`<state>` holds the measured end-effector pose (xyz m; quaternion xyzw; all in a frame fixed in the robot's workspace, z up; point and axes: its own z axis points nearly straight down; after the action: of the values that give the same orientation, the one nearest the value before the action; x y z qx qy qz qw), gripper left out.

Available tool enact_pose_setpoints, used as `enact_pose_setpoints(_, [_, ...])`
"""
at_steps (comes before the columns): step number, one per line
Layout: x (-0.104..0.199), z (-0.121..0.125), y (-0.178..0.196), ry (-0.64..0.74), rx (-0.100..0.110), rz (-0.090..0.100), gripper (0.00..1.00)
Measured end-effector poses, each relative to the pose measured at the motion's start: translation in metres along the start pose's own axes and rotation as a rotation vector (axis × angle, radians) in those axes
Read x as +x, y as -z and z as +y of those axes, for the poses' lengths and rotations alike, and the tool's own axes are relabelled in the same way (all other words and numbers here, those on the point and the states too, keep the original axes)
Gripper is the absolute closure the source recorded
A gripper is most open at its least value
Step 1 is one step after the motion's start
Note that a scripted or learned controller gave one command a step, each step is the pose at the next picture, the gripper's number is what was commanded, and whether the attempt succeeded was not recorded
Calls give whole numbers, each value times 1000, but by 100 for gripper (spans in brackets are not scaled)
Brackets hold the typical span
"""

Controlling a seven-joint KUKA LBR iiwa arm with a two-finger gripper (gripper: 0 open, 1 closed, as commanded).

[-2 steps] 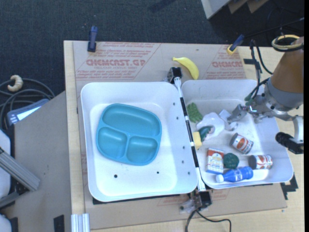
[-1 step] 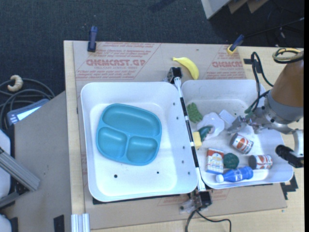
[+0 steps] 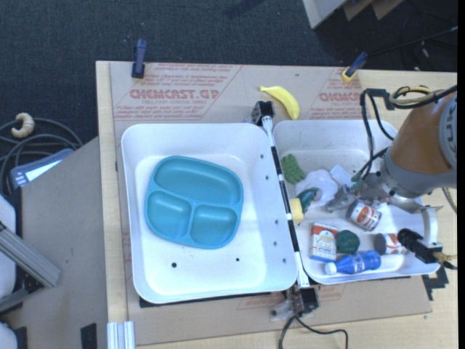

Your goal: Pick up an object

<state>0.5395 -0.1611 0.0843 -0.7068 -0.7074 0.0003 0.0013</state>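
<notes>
Where the claw [image 3: 347, 201] dips, perhaps touching, a small can [image 3: 364, 214] just beside; grip state untellable.

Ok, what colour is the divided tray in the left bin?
Light blue tray, seen in the camera view.

Arm [image 3: 421, 147] low, hand [image 3: 347, 195] leftward.

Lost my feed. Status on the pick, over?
Gripper low in right bin, among clutter. Nothing seen held. Can beside it, bottle nearer front. Blue tray in left bin.
</notes>
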Motion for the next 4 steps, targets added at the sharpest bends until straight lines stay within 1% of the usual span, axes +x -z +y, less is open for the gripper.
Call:
enact_pose_setpoints(1, [0,0,10,-1,-2,-1,100])
enact_pose_setpoints(2, [0,0,10,-1,-2,-1,0])
enact_pose_setpoints(3, [-34,113,1,1,-4,-3,0])
enact_pose_setpoints(4, [-13,124,143,1,-7,-3,0])
